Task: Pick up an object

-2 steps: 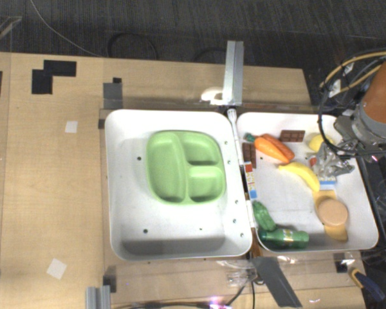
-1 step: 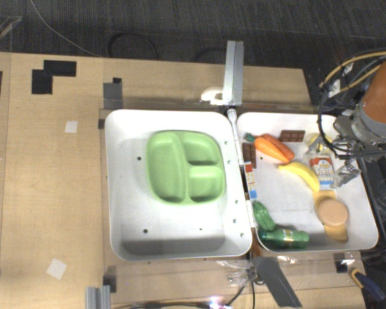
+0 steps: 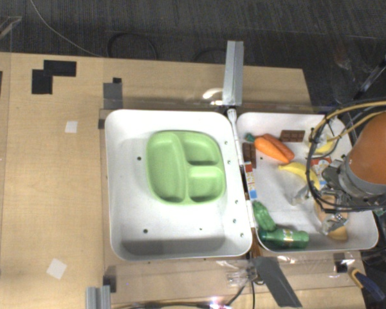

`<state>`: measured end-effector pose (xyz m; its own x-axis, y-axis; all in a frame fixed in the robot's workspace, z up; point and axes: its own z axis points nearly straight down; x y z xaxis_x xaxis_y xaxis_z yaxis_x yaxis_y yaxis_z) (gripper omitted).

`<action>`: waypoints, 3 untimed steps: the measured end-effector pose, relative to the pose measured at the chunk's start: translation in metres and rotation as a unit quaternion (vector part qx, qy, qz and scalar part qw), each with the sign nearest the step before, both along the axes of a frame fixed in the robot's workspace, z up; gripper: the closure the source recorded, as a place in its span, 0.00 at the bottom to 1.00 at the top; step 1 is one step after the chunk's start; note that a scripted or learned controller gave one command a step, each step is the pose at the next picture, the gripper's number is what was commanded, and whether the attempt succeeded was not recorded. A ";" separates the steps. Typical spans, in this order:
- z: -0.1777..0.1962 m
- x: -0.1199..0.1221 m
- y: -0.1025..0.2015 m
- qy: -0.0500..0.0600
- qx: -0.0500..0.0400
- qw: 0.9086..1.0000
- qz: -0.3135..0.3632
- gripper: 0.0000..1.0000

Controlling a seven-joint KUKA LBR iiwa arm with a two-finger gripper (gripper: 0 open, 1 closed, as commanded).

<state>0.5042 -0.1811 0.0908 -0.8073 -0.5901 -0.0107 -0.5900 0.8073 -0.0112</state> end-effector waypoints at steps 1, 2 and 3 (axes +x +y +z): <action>0.000 -0.004 -0.023 -0.002 -0.001 0.996 0.090 0.00; -0.001 0.079 0.039 -0.002 -0.001 0.978 0.206 0.00; -0.001 0.117 0.090 0.000 0.001 0.988 0.157 0.00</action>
